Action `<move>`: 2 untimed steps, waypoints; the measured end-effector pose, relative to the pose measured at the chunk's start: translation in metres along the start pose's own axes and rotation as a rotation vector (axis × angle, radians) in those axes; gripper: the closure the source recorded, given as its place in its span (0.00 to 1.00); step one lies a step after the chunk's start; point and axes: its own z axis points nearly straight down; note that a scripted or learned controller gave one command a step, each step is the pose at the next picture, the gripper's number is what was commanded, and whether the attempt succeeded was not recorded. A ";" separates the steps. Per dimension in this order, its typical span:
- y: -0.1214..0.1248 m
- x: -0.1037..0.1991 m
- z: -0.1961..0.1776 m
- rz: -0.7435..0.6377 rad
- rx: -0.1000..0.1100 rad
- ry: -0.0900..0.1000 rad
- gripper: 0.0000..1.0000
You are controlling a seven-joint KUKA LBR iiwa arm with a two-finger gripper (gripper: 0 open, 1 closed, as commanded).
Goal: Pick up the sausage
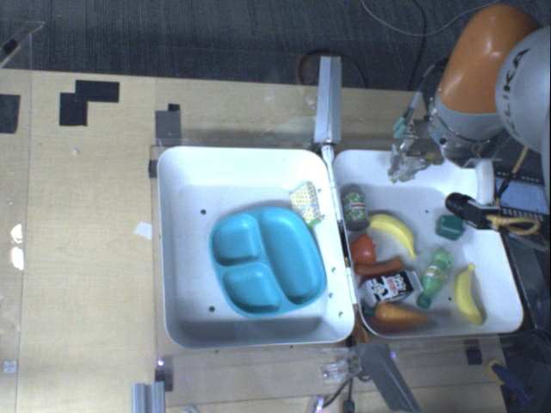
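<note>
- Carrot nearest, at right bin's front edge.
- Sausage just behind, lying left-right.
- Hand up at back, sausage forward-left; grip state unclear.

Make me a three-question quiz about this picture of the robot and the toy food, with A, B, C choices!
1. Where is the blue divided plate?
A. In the left bin
B. In the right bin
C. On the floor

2. How many bananas are in the right bin?
A. One
B. Two
C. Four

3. How is the sausage placed?
A. Held up by the tool
B. Lying in the right bin
C. Resting on the plate

Answers:
1 A: the plate sits inside the left bin.
2 B: one banana lies mid-bin, another banana near the right wall.
3 B: it lies low in the bin, while the tool is apart, over the bin's top edge.
</note>
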 end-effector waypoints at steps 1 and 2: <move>0.036 -0.042 -0.077 -0.039 -0.005 -0.002 1.00; -0.017 -0.016 -0.008 -0.127 0.000 0.000 1.00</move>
